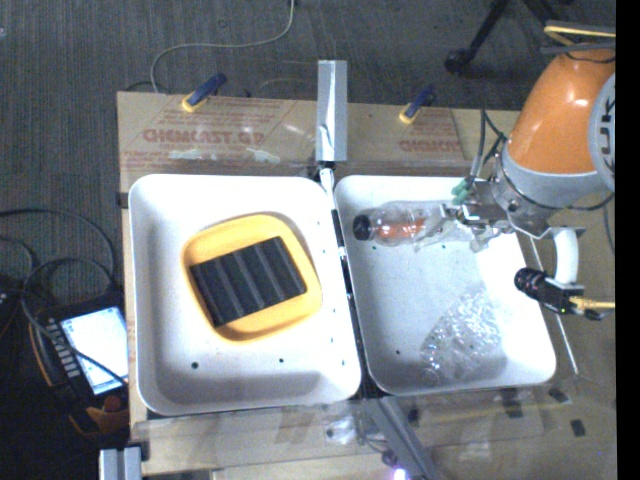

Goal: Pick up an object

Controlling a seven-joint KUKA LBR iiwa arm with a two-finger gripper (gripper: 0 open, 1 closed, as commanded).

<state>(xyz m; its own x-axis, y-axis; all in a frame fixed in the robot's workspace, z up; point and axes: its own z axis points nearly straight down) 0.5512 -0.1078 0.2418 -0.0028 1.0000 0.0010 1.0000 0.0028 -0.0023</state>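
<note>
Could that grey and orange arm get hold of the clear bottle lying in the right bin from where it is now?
Probably yes. The clear bottle lies on its side near the far wall of the right bin, with nothing on top of it, and the tool is already right at its end.

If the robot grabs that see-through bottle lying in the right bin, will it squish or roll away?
The clear plastic bottle looks thin-walled, so it would probably dent when squeezed. It lies on its side, so a push could easily roll it across the right bin. It looks nearly empty, so it is likely light.

Tray [252, 274] in left bin [150, 208], bottle [400, 224] in right bin [520, 363] — crumpled wrap [462, 333] nearer front.
</note>
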